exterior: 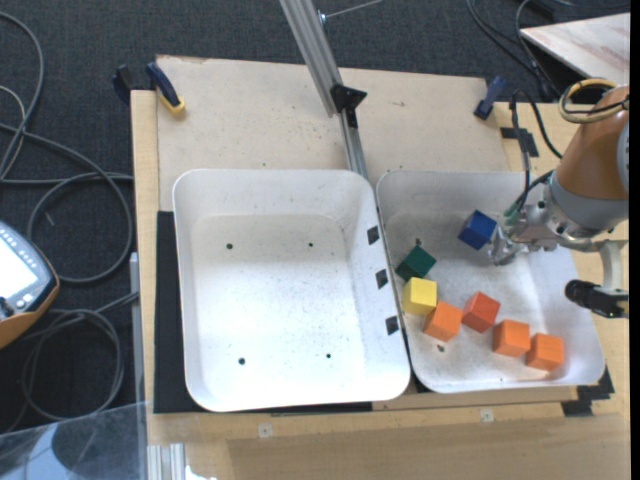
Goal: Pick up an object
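Several cubes lie in the right bin (560, 198). A blue cube (478, 229) sits near the bin's middle, with a dark green cube (416, 263) and a yellow cube (421, 295) to its lower left. An orange cube (443, 320), a red-orange cube (481, 311) and two more orange cubes (512, 337) (545, 351) run along the front. My gripper (500, 249) points down into the bin just right of the blue cube, touching it or nearly so. The wrist hides its tips.
The left bin (200, 268) stands beside the right one, sharing a middle rim. A slanted metal rail (320, 58) runs from the top down to the gap between the bins. Blue clamps (165, 86) (489, 95) grip the board's back corners.
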`<state>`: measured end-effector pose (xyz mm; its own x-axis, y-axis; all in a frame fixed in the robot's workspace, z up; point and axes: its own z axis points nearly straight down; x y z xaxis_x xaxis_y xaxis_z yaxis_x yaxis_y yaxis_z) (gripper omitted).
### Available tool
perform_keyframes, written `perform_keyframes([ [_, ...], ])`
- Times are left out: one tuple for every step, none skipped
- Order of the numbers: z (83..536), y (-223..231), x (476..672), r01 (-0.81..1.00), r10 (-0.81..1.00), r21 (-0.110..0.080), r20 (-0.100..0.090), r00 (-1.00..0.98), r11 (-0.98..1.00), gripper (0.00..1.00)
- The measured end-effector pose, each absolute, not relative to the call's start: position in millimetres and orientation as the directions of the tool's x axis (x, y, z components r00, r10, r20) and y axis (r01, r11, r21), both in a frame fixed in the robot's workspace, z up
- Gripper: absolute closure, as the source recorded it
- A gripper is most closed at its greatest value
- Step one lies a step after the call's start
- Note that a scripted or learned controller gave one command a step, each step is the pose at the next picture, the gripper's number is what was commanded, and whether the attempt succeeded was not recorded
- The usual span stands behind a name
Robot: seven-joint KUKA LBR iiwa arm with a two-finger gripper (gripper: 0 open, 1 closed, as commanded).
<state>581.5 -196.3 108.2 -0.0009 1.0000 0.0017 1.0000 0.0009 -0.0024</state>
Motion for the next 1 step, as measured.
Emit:
perform_keyframes([
  [150.7, -195.7, 580.5, 1.0, 1.0, 0.004, -0.001, -0.002, 0.002, 1.0],
])
